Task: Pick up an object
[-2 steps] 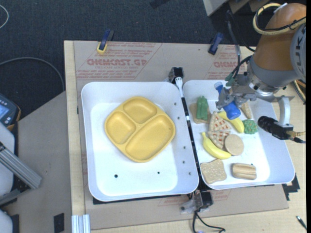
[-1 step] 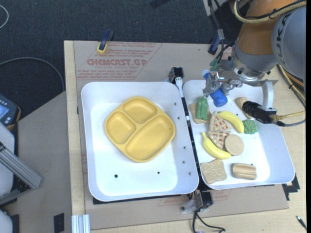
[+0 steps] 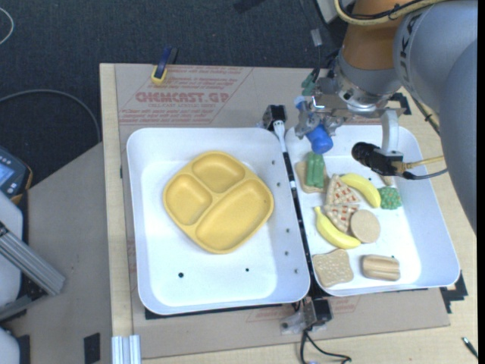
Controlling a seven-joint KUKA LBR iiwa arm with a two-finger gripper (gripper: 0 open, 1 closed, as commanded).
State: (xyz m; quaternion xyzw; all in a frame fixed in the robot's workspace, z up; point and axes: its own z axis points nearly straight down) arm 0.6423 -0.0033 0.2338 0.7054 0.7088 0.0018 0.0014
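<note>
Dark grey carpet (image 3: 114,21) around the bench. Bench top is a brown board (image 3: 189,89) with red printed lettering, a yellow-and-blue clip (image 3: 162,67) at its far edge. White cable (image 3: 45,101) loops over the carpet at left. Metal rail (image 3: 30,264) lower left. Even, soft light.

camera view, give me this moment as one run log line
gripper: over right bin far left corner, blue object at its tip, grasp unclear | yellow tray: left bin
</note>
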